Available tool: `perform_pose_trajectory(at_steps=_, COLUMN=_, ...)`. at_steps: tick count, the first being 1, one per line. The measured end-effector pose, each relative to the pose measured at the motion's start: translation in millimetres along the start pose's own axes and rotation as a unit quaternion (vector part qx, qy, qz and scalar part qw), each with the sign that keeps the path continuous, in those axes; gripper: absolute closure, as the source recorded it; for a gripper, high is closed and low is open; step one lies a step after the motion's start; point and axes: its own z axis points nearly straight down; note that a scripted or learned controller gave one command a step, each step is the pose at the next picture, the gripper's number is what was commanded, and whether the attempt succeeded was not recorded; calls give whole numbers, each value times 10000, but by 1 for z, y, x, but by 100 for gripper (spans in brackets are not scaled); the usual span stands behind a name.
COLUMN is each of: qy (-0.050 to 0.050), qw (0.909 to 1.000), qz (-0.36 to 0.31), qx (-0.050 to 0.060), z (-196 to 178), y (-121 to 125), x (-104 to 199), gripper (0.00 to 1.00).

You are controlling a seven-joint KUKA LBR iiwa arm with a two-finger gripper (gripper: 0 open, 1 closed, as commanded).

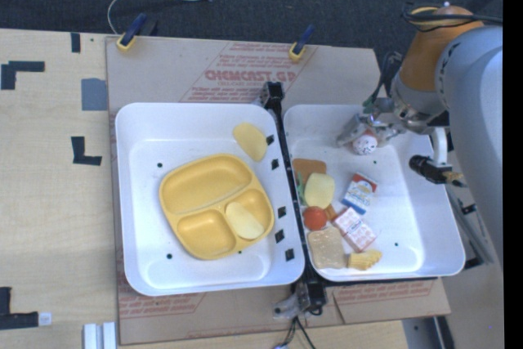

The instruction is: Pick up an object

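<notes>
The counter is the largest thing in view, pale wood with a brown cardboard sheet laid over its middle and held at the back by two clamps. On that sheet sit two shallow white bins side by side, touching along their inner edges. The arm, grey with an orange band, reaches in from the right and bends down over the back of the right bin.

The left bin holds a yellow divided tray, with a pale yellow chip-like piece lying in one of its lower compartments. A second pale yellow piece lies on the bin floor just behind the tray, near the inner wall.

In the right bin a cluster of small toy foods gathers along the left and front: a brown slice, a yellow-green lump, a red tomato, a tan cracker, two small red-and-white cartons and a yellow piece at the front.

The claw hangs low at the back of the right bin. A small white ball-like object sits right at its tip, well apart from the cluster; whether the claw is spread or pinched on it cannot be told.
</notes>
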Motion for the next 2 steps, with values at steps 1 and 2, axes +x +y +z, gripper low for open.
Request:
perform_pose_trajectory(at_steps=1, qy=-11, qw=10000, qz=10, qx=-11, z=-14, y=-1, x=-2, gripper=100)
perform_pose_trajectory(at_steps=2, qy=12, qw=10000, qz=0, qx=3, z=-86, y=3, x=82, gripper=100)
